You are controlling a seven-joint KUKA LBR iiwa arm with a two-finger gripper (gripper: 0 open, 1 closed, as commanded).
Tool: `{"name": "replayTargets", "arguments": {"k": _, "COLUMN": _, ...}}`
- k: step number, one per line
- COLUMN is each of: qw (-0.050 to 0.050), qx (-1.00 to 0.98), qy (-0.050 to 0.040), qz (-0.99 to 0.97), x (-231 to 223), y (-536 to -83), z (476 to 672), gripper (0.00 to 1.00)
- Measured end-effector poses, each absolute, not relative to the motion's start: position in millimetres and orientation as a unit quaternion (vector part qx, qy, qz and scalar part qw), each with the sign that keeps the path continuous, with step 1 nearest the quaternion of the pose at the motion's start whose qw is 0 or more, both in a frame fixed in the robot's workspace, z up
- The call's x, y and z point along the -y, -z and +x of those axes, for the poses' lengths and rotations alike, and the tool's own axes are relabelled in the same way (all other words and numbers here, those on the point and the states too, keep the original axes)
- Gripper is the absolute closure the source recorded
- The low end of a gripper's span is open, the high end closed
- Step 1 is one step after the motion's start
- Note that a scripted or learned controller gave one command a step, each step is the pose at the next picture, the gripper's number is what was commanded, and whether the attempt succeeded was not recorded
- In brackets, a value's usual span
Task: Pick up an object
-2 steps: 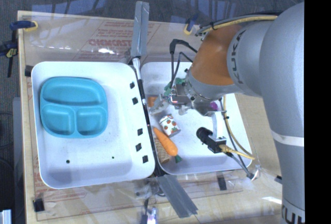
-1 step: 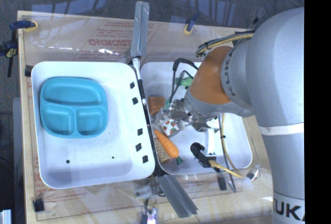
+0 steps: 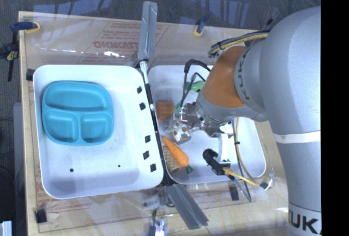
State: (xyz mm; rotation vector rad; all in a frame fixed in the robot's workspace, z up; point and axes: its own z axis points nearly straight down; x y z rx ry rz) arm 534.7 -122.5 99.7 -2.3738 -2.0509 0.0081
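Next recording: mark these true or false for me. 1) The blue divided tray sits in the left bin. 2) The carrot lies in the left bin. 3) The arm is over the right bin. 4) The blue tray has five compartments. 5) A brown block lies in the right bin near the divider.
1) The blue divided tray sits in the left bin. True.
2) The carrot lies in the left bin. False: it lies in the right bin, near the divider between the bins.
3) The arm is over the right bin. True.
4) The blue tray has five compartments. False: it shows three, one long and two smaller.
5) A brown block lies in the right bin near the divider. True.
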Motion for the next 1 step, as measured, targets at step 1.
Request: {"name": "replayTargets", "arguments": {"k": 1, "qw": 0.001, "qx": 0.69, "qy": -0.0006, "qz": -0.724, "x": 93.3, "y": -222.6, "z": 551.7, "gripper": 1.0}}
